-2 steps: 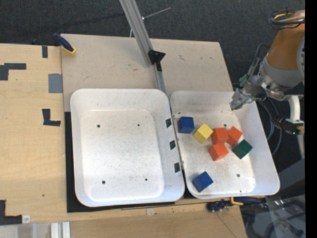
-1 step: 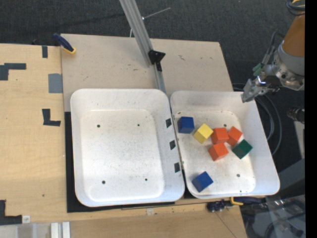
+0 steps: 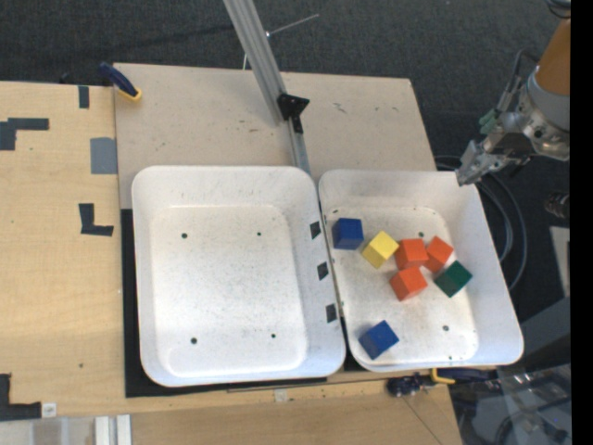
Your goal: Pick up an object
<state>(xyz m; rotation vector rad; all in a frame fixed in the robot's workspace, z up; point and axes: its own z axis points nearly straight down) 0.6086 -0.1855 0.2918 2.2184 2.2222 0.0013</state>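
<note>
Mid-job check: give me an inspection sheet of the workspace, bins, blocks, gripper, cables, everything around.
Surface: two white bins side by side; left bin speckled, right bin holds the blocks.
Job's things: two blue blocks, yellow block, three orange blocks bunched together, green block beside them.
Clutter: blue-and-yellow clamp at the bench's far left corner.
Grippers: gripper beyond the right bin's far right corner, holding nothing.
Cables: black cables right of the right bin.
Surroundings: slanted metal pole, dark floor.

- Gripper [image 3: 469, 171]: small, pale grey metal, blurred.
- Behind it, a chunkier silver-grey wrist block [image 3: 528, 128] with dark fittings.
- Above that, an orange band [image 3: 561, 58].
- Thin dark cables [image 3: 510, 100] alongside the wrist.
</note>
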